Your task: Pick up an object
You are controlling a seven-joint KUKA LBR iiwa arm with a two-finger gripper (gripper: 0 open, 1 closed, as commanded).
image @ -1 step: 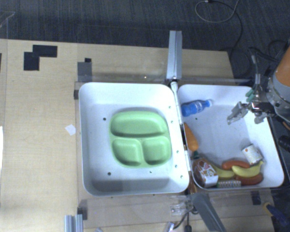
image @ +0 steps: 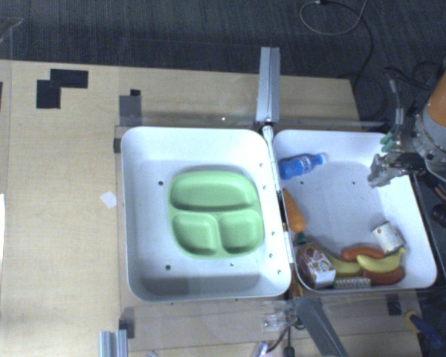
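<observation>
From my station I saw a pale wooden tabletop [image: 52, 222] with black square markings [image: 59, 86] near its far edge. Beyond it lay dark grey carpet [image: 149, 13], where a thin cable [image: 334, 13] looped. A metal post [image: 268, 88] stood upright at the tabletop's back edge.

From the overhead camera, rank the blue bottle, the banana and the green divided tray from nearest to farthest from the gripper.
Measured from the gripper, at the right bin's far right edge:
1. Blue bottle, lying at the right bin's upper left, and banana, along that bin's near edge: too close to call.
2. Green divided tray, in the middle of the left bin, clearly farthest.
</observation>
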